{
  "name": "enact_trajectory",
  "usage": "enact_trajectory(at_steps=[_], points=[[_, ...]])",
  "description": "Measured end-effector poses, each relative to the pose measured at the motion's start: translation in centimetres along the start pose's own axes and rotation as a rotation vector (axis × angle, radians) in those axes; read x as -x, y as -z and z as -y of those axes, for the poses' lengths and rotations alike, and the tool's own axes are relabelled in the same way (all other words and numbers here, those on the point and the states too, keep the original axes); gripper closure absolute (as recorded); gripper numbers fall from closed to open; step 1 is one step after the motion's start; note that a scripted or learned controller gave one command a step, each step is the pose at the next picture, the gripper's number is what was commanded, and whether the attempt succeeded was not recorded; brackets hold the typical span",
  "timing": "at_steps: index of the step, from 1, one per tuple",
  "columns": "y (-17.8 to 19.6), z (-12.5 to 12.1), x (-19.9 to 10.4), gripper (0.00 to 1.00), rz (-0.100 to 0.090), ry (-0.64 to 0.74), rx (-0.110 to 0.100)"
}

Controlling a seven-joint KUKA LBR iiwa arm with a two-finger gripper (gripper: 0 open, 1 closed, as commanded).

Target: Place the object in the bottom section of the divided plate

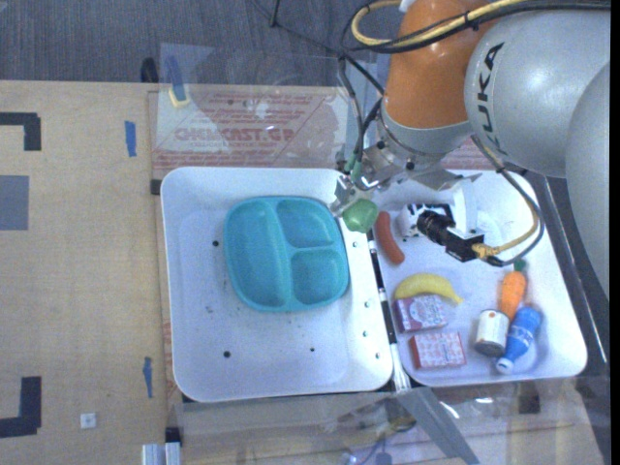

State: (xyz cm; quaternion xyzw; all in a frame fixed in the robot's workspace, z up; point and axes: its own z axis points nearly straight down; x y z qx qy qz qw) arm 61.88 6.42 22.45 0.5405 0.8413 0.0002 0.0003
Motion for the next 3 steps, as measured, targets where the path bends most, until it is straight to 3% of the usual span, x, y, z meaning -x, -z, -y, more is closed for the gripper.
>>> enact_trajectory(at_steps=[1, 2, 3], points=[[0.7, -0.7, -6.7, 1.0, -0.001, 0.247, -0.001], [-0.2, -0.1, -15.5, 1.0, -0.001, 0.255, -0.001], [-0.2, -0.1, -15.4, 0.0, -0.001, 0.253, -0.001]])
